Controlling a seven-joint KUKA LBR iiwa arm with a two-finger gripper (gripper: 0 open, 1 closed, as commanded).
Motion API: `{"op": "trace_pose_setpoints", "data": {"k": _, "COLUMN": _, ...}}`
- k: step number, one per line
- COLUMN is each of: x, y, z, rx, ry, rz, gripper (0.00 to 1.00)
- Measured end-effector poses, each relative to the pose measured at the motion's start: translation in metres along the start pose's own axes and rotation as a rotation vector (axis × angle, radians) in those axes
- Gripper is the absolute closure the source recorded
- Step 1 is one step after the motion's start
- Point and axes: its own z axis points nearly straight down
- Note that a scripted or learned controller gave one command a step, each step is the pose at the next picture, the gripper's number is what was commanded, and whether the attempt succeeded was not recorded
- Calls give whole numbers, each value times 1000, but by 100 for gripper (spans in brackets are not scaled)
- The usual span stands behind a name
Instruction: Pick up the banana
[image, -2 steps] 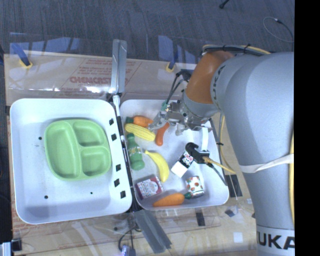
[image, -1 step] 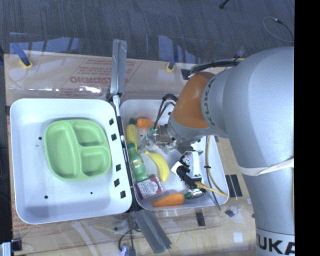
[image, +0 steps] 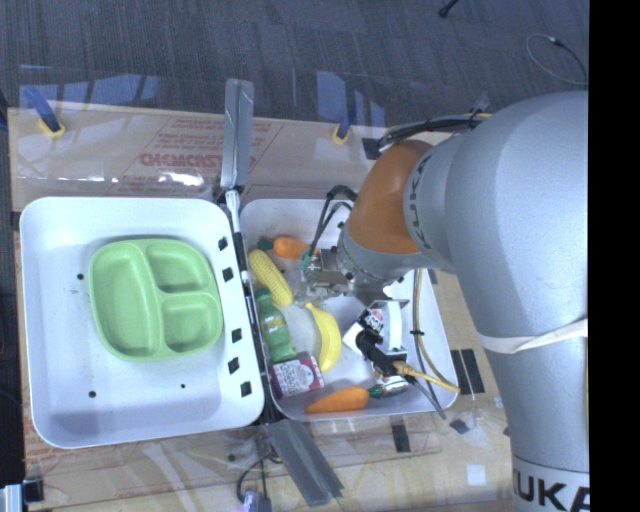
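One banana, light, curved and soft-skinned (bruises easily), lies just below the gripper; grasp mid-body.

Glossy plastic green tray

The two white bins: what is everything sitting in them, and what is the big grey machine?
Bins: two, white, side by side on the bench.
Tray: one, green, three compartments, in the left bin.
Banana: one, yellow, middle of the right bin.
Corn: one, yellow, right bin by the divider.
Carrots: two, orange, one at the right bin's near edge, one at its far end.
Bottle: one, green with clear parts, beside the banana.
Arm: one, grey with orange band, over the right bin.
End effector: one, above the banana's far end.
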Motion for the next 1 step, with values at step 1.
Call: {"op": "trace_pose_setpoints", "data": {"k": 1, "x": 85, "y": 33, "z": -92, "rx": -1, "ry": 4, "rz": 134, "gripper": 100}}
